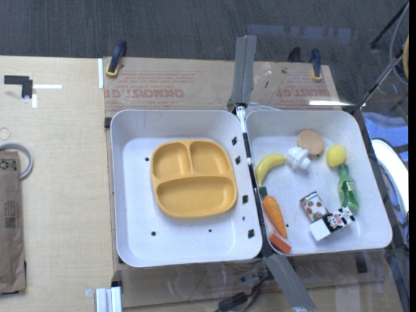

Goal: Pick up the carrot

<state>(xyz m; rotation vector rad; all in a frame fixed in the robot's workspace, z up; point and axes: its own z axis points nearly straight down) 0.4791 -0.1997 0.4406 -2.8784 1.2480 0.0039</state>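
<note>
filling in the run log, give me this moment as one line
carrot: lying in right bin, near its left wall, below banana | yellow plate: in left bin | pick: not yet done

Divided plate [194, 179] in left bin [123, 194]; carrot [274, 216] in right bin [364, 174], below banana [268, 166].

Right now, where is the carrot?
The carrot lies in the right bin, against its left wall near the front corner, just below the banana.

the orange carrot [273, 216] lay lengthwise, green top upward, in the frame's lower right-centre.
</note>
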